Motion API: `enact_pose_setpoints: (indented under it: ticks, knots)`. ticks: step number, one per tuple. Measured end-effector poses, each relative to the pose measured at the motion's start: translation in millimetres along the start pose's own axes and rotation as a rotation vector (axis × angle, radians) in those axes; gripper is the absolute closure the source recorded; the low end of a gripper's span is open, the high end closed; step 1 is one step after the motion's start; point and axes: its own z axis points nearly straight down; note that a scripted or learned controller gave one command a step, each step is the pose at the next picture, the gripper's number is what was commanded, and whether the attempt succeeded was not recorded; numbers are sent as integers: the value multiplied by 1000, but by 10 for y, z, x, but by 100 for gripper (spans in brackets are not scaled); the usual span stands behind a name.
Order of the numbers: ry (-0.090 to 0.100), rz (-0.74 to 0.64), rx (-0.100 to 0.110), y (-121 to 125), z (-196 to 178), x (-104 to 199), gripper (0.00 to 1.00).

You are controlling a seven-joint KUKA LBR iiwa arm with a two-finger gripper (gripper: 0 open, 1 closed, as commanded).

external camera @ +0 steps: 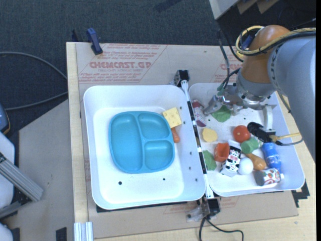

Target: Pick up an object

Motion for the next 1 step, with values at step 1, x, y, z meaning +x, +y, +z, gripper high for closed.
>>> enact_pose_setpoints:
  ticks: [1]
  knots:
    - [-3,2,-1,240,0,-831,0]
